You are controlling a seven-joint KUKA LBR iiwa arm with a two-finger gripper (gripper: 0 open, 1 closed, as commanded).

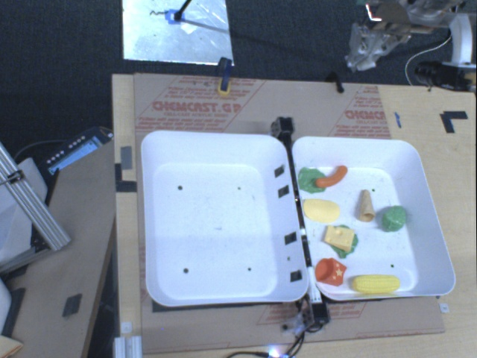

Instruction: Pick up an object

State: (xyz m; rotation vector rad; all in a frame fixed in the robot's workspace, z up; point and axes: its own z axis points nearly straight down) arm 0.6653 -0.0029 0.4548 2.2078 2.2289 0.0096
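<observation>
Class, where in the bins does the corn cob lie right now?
The corn cob lies in the right-hand bin of the camera view, along its near edge, just right of the red star-marked piece.

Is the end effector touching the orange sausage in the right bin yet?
Apart. The camera view shows the end effector up beyond the bench's far edge, while the orange sausage lies in the right bin, with bare board between them.

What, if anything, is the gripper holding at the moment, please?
Nothing shows between its fingers: the gripper hangs above the bench, apart from the toys in the right bin.
</observation>
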